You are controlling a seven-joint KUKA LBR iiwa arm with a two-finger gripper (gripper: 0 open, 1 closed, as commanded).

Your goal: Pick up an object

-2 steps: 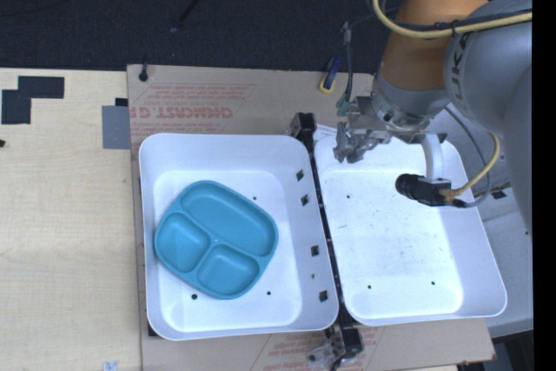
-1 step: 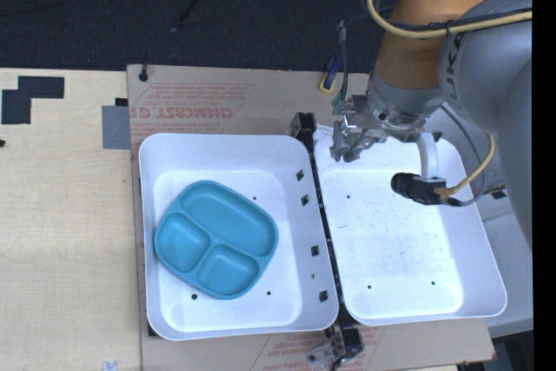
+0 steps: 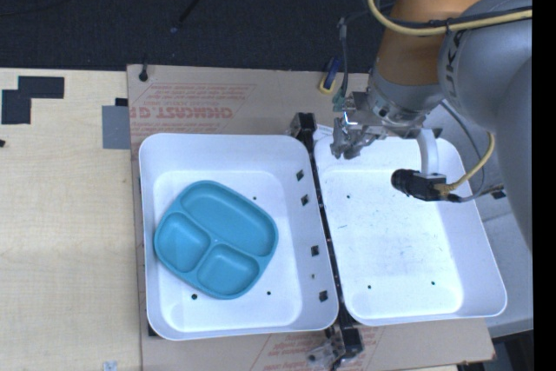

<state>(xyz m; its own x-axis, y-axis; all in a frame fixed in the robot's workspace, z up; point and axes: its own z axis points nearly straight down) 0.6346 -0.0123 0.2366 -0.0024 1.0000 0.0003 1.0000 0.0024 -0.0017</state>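
Note:
A blue divided plate (image 3: pixel 217 238) with three compartments lies flat in the left bin (image 3: pixel 165 161), toward its lower left. My gripper (image 3: pixel 347 140) hangs over the far left corner of the right bin (image 3: pixel 473 291), well to the right of the plate and above it in the view. Nothing shows between its fingertips. The grey arm with its orange band comes in from the upper right.
A black divider with clips (image 3: pixel 314 213) runs between the two bins. A black part on a cable (image 3: pixel 417 183) juts over the right bin's upper right. Both bins sit on a cardboard sheet (image 3: pixel 208 104); wooden bench to the left.

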